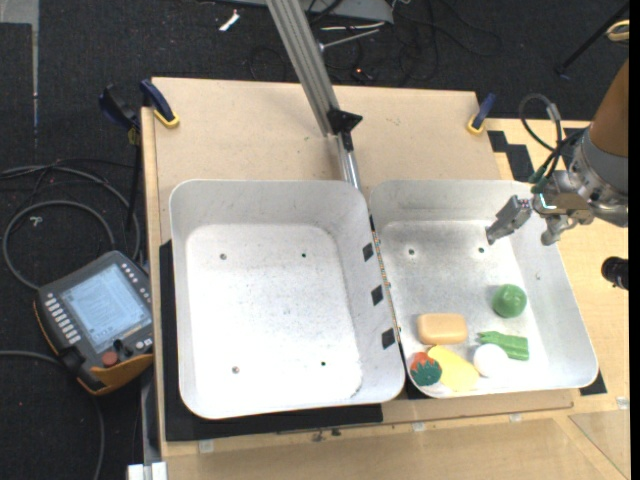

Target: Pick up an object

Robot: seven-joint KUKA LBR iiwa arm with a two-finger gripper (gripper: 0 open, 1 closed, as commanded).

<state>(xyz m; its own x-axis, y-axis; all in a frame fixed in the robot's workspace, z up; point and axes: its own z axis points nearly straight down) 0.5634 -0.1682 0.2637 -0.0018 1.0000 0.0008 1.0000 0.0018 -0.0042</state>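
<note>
The end effector (528, 222) hangs with fingers apart, holding nothing, above the right bin (450, 230). The green ball (509, 300) sits apart from the clutter, so I'd drop straight down onto it.

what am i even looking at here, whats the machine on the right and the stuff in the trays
This is one camera fixed above a wooden bench, looking down at a slant. On the bench sit two shallow white bins side by side: a left bin and a right bin.

The machine coming in from the right is a robot arm, grey with an orange band. Its end effector is the two-finger grasping part, which hangs open over the right bin with nothing between its fingers.

In the near corner of the right bin lie small toy-like things: a green ball, a tan block, a green ridged piece, a white round piece, a yellow piece and a red and green piece.

The box with a screen at left looks like the arm's handheld controller.
</note>
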